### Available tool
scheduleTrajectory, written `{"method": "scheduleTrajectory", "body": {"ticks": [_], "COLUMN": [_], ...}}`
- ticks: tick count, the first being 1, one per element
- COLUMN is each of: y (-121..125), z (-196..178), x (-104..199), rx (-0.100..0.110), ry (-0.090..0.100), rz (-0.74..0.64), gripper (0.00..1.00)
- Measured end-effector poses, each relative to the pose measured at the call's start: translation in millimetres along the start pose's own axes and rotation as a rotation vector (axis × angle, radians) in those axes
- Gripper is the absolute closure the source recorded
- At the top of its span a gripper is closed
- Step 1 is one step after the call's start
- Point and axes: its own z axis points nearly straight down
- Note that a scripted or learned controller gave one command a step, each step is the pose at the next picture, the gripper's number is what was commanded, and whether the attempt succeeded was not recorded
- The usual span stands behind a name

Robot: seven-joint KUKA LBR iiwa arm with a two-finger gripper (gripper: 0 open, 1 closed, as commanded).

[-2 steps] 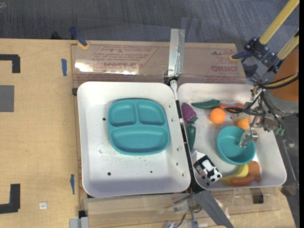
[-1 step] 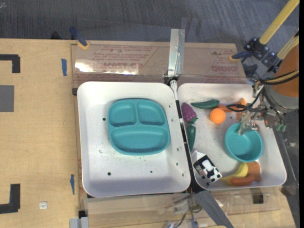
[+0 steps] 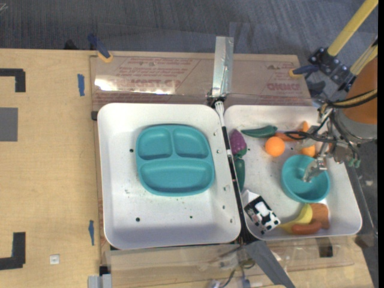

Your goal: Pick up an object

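Claw (image 3: 314, 168) hovering over the teal bowl (image 3: 306, 182) at right of frame, can't tell its grip state. Best bet: drop straight, pinch the bowl's rim, lift slowly.

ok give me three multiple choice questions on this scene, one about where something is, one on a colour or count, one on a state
1. Where is the divided teal plate?
A. in the left bin
B. in the right bin
C. on the wooden bench outside the bins

2. What colour is the ball in the right bin?
A. blue
B. white
C. orange

3. Where is the gripper?
A. over the divided plate
B. over the teal bowl
C. outside both bins

Answers:
1 A: the plate lies flat in the middle of the left bin.
2 C: the ball beside the teal bowl is orange.
3 B: the gripper sits above the bowl's opening.
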Motion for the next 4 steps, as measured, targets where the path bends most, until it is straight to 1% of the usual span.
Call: {"method": "scheduleTrajectory", "body": {"ticks": [1, 2, 3, 4], "y": [1, 2, 4, 4], "z": [-12, -9, 10, -4], "x": [-3, -2, -4, -9], "rx": [0.001, 0.000, 0.001, 0.003], "ry": [-0.007, -0.004, 0.005, -0.004], "rz": [-0.002, -0.003, -0.109, -0.111], "gripper": [1.00, 0.00, 0.00, 1.00]}}
